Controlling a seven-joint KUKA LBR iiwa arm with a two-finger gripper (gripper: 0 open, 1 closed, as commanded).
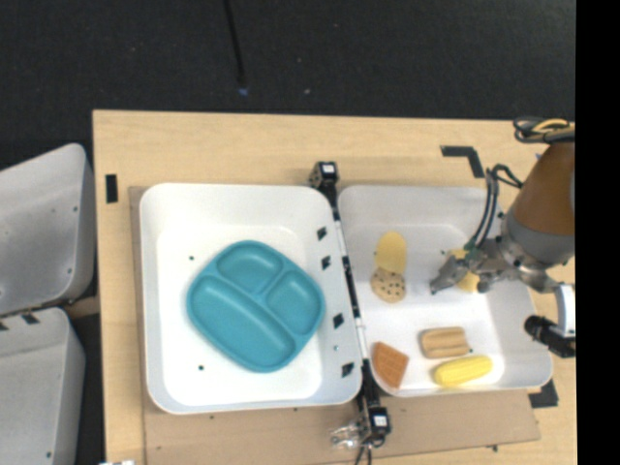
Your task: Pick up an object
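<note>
Camera view, arm (544, 197) bent low, tool (453, 273) over right bin (426, 206)

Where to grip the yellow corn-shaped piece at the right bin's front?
Take the yellow corn-shaped piece across its narrow middle, end effector descending from above. It lies flat and elongated, roughly left-right, so the short axis fits between the fingers. The tan block sits close behind, so keep clearance there.

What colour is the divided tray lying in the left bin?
The divided tray is teal blue, plain with no pattern, seen clearly in the camera view.
</note>
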